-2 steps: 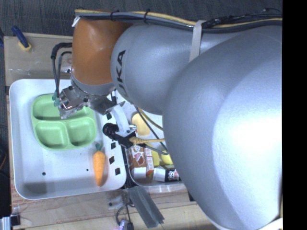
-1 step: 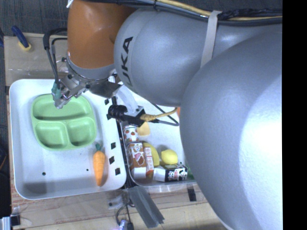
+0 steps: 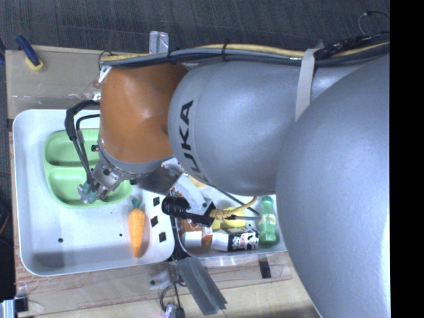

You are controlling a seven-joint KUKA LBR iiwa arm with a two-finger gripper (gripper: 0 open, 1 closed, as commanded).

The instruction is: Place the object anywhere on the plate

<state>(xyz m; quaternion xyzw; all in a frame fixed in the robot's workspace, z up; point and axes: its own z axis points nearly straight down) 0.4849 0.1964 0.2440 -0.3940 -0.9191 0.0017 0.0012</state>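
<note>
Nearest, the toy carrot (image 3: 137, 231) lies lengthwise on the left bin's floor (image 3: 73, 240) — likely light, stiff and slick plastic; grip across its thick middle. Beyond it, the gripper (image 3: 91, 189) hangs over the green plate (image 3: 63, 152) — finger state: cannot tell.

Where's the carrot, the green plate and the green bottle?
carrot (image 3: 137, 232): camera view, middle of its orange body.
plate (image 3: 57, 152): camera view, bare left part.
bottle (image 3: 267, 225): camera view, middle of its body.

Bulky grey arm (image 3: 265, 131), orange band (image 3: 136, 114), black "UKA" lettering (image 3: 187, 134), black cables (image 3: 76, 128)
</note>
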